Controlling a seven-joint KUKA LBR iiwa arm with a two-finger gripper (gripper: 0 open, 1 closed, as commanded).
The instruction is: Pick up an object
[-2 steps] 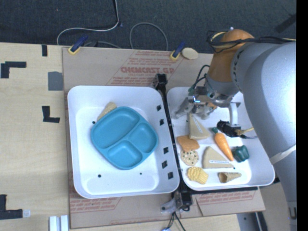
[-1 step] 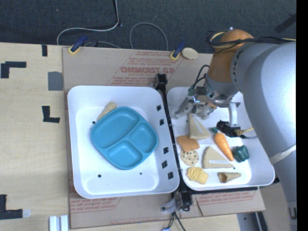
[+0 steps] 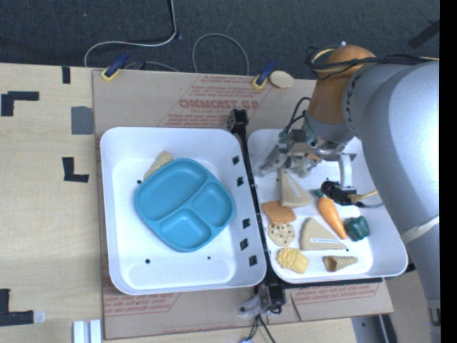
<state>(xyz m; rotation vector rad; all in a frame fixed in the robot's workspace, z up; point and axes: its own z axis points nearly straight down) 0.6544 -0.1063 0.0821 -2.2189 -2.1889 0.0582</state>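
Although whether the fingers [image 3: 289, 159] are parted cannot be told, the pale wedge [image 3: 292, 190] below is judged light, rigid, best pinched across its flat sides.

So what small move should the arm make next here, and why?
Probably a short descent straight down. The pincer hangs at the back of the right bin, just above the pale wedge, and nothing shows between its prongs. The carrot and cookie lie further forward, so the wedge looks the nearest target.
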